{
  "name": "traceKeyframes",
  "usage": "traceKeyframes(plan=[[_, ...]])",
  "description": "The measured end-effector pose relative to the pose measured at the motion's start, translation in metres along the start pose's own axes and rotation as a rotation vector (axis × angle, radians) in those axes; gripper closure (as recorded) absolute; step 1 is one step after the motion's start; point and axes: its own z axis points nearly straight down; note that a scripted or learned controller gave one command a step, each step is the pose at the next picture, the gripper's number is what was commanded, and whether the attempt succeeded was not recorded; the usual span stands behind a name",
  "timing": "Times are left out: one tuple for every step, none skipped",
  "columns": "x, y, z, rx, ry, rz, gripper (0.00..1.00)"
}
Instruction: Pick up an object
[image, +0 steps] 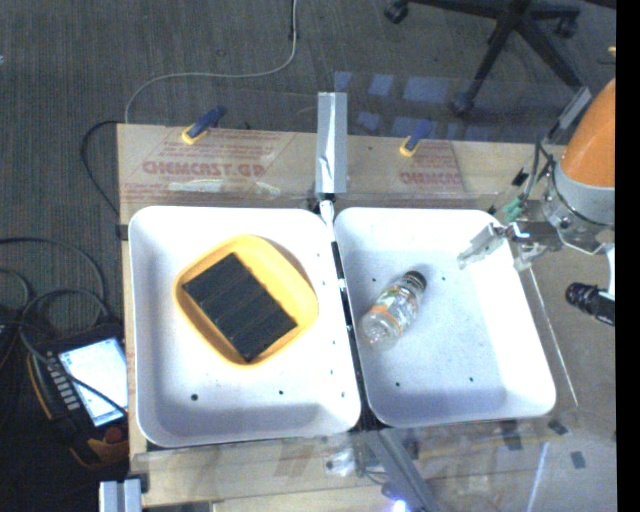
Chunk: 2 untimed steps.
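— Where is the pincer (497, 238) sitting right now?

— It is hanging over the far right corner of the right bin (520, 395), at the end of the arm (590, 170) reaching in from the right. Its two fingers are standing spread apart, pointing down and leftward, and nothing is lying between them.

— And what is it going for, do you reckon?

— I am guessing the clear plastic bottle (393, 307), since that is lying in the same bin. It is resting on its side on the bin floor, toward the left half, near the wall dividing the two bins.

— Which way from the pincer?

— Left and nearer the front edge of the tabletop, some way off; they are not touching. The bottle's long axis is running diagonally, cap end pointing up toward the pincer, base pointing toward the front left.

— So the fingers would need to straddle it across that diagonal?

— That is how I am reading it. The other candidate, the yellow dish (248, 298) with the dark pad (241, 304) in it, is sitting in the left bin (160, 400), much farther away.
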Motion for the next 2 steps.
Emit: traceKeyframes(plan=[[0.083, 0.035, 0.108, 0.001, 0.000, -0.007, 0.00], [0.093, 0.018, 0.148, -0.015, -0.004, -0.088, 0.00]])
